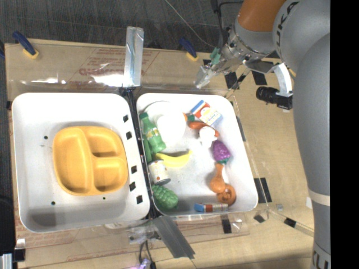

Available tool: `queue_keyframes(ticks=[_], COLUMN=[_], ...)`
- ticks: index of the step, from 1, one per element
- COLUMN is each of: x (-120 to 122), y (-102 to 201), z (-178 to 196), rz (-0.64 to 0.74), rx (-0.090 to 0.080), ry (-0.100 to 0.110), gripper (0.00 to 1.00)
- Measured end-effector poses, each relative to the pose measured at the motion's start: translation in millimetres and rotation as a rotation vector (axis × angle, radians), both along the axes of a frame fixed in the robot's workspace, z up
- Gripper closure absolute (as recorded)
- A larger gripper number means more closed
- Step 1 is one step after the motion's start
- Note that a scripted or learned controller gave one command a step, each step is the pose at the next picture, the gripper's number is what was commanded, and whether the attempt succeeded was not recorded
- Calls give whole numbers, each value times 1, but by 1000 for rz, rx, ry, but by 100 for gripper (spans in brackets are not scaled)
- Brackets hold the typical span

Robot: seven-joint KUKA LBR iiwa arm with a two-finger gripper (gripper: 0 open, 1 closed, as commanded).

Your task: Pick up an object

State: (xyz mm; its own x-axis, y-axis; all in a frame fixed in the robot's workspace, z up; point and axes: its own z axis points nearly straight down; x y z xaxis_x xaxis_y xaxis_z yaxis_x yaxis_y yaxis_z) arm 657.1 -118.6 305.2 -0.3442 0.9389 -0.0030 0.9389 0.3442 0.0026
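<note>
gripper (206, 76) is being held above the bench at 12 o'clock of the right bin (247, 175), nothing seen gripped (opening cannot be told) | toys are being kept crowded inside: banana (175, 159) centre, grapes (221, 151) 3 o'clock

A robot test lab: a plywood bench (168, 58) with clear sheeting held by blue clamps (25, 45) at ten o'clock, black tape marks (262, 190) at four o'clock, loose cables (168, 7) on dark carpet at twelve, and two white bins (22, 150) holding toy food.
</note>
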Motion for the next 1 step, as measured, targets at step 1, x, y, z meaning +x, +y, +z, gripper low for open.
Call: queue_keyframes(ticks=[1], x=[-54], y=[53], z=[-97], rz=[-59], rx=[3], ry=[13], gripper=[100])
